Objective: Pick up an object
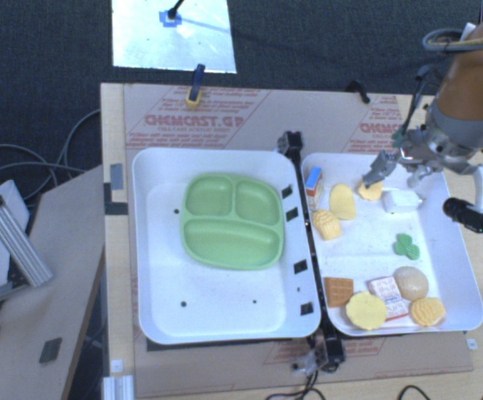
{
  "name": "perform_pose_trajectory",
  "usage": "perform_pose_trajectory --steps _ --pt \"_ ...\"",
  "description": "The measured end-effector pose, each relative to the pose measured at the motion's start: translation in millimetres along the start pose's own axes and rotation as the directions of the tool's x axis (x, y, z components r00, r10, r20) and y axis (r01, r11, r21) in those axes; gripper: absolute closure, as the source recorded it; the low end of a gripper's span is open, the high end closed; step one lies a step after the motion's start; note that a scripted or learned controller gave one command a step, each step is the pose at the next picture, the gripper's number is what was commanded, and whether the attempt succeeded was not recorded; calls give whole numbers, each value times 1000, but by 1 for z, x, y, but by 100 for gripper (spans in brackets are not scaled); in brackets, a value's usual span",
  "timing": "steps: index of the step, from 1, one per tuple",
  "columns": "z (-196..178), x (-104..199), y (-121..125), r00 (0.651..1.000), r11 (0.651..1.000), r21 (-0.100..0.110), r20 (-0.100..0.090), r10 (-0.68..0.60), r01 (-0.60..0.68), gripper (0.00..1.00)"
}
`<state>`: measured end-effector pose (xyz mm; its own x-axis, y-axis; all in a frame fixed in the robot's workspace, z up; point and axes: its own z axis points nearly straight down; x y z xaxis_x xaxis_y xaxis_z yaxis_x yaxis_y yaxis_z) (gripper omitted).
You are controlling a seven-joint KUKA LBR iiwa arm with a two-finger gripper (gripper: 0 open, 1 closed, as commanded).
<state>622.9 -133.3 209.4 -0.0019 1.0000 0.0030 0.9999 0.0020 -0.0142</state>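
Reaching into the right bin, I have the gripper low at the upper right, touching a yellow piece; its grip I cannot tell. Next: close, lift.

Glossy white plastic bins hold a smooth green plastic tray.
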Motion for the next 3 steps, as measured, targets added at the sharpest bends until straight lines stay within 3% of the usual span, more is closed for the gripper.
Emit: perform_pose_trajectory --steps 1,3 --pt "-6 0 2 1000 1000 -11 2 -2 2 0" --pt "88 -4 13 1000 1000 -7 1 0 0 0"
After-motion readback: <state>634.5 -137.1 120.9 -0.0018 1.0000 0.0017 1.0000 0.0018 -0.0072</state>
